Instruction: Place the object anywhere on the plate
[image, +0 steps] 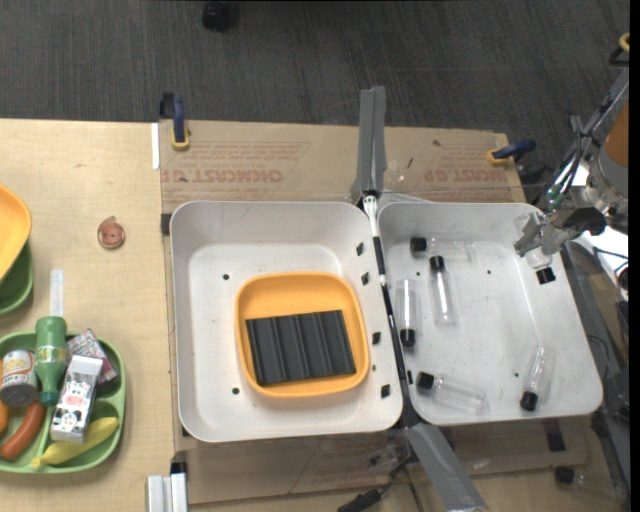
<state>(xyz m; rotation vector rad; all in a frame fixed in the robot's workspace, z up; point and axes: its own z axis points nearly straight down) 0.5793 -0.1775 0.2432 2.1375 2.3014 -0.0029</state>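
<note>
I hovered at the right bin's (575, 300) edge, fingers (540, 240) unreadable; a vial (438, 285) needed a centred grasp before the plate (300, 288).

Below me a pale wooden worktop (90, 180) runs off to the left, with a brown cardboard sheet (300, 165) laid across its middle and held by a blue-and-yellow clamp (176, 125). Beyond its far edge I see dark grey carpeted floor (300, 50), evenly lit.
</note>
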